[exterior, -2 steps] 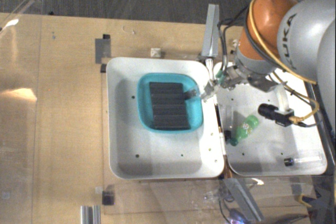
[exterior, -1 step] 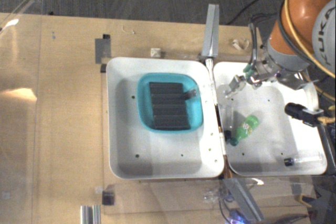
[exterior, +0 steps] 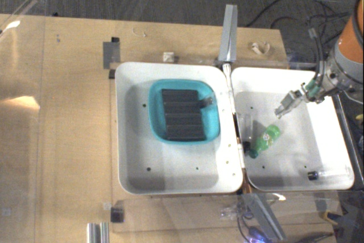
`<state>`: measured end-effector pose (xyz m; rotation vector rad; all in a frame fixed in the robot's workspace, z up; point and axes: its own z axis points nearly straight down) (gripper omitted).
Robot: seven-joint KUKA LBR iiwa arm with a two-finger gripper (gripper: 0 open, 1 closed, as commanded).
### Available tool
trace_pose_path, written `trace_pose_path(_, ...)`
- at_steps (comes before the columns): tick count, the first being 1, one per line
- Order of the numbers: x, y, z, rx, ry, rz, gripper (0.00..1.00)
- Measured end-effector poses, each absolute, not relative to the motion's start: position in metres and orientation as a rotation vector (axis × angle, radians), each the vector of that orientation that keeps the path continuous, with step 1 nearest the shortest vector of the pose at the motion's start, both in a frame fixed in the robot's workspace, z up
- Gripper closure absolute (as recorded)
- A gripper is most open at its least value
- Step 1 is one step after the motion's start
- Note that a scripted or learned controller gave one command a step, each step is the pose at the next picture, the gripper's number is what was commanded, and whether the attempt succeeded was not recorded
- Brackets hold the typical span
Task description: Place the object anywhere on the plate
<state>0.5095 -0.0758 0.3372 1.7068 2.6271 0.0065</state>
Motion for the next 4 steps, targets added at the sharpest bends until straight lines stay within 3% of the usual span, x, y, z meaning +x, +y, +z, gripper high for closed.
trace_pose_path(1, 0.523, -0.130, 0.417, 1.864, 2.518, 0.005, 0.00)
trace_pose_path(2, 0.489, -0.205, 0.436, 2.047, 2.373, 0.002, 0.00)
trace_pose_path(3, 0.489, -0.206, 0.300, 1.963, 2.446, 0.002, 0.00)
trace_pose_path(4, 0.489, -0.205, 0.437, 2.096, 2.329, 0.004, 0.00)
